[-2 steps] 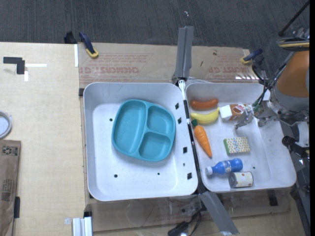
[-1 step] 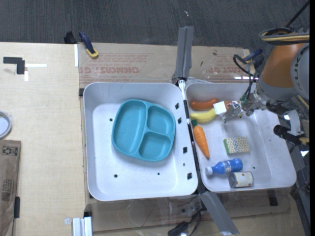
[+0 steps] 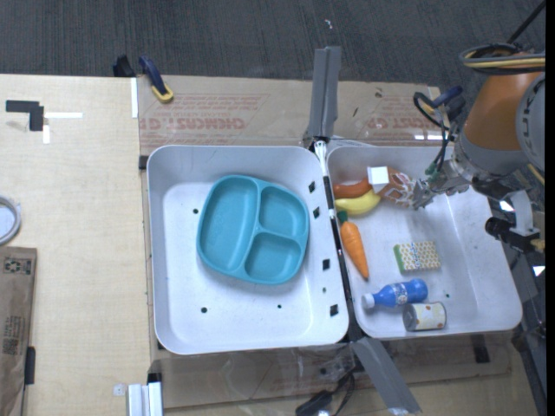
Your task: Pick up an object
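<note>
The right bin [image 3: 486,271] holds several items. A yellow banana [image 3: 360,203] lies at its back left, with a reddish sausage [image 3: 351,187] and a small white cube [image 3: 378,177] beside it. An orange carrot [image 3: 354,248] lies along the left wall. A speckled sponge [image 3: 417,255] sits mid-bin. A blue bottle [image 3: 397,294] and a small can [image 3: 425,316] lie near the front. My gripper [image 3: 422,192] hangs low at the back of this bin, right next to a brown-and-white item [image 3: 398,184]. Whether it touches that item is unclear.
The left bin [image 3: 173,302] bears a teal divided plate [image 3: 253,229]. A grey post [image 3: 325,94] rises behind the seam between the bins. The arm's orange band [image 3: 499,107] is above the right bin's back right corner. A tape roll [image 3: 7,221] lies far left.
</note>
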{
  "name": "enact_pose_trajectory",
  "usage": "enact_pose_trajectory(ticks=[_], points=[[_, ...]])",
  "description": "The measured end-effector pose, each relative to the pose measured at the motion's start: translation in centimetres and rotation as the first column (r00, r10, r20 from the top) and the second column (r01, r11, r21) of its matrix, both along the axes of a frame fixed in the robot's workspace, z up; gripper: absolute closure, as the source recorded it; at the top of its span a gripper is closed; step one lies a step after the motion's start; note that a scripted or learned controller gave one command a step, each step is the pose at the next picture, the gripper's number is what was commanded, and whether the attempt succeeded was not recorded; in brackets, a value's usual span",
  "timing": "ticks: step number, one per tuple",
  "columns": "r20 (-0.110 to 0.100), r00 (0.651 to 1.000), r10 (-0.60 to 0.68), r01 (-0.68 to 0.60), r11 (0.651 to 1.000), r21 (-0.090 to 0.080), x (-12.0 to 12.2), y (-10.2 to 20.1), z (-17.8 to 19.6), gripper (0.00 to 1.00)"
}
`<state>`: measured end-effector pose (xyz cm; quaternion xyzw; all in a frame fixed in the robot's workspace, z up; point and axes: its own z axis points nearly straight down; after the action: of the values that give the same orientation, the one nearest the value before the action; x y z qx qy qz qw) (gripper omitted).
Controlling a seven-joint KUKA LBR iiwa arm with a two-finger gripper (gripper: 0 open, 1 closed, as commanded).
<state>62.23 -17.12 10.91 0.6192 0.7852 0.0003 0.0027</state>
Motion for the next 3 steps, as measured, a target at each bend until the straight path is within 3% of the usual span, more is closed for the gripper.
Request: enact_pose_trajectory(ticks=[1,2,3], points=[[0.000,1.000,0.000,0.000,1.000,0.000,0.0,0.0,0.0,0.00],[-0.016,1.000,-0.026,0.026,1.000,0.006,3.5,-3.2,-1.5,0.00],[-0.031,0.999,-0.023,0.023,1.000,0.008,3.2,-3.2,-0.7,1.00]])
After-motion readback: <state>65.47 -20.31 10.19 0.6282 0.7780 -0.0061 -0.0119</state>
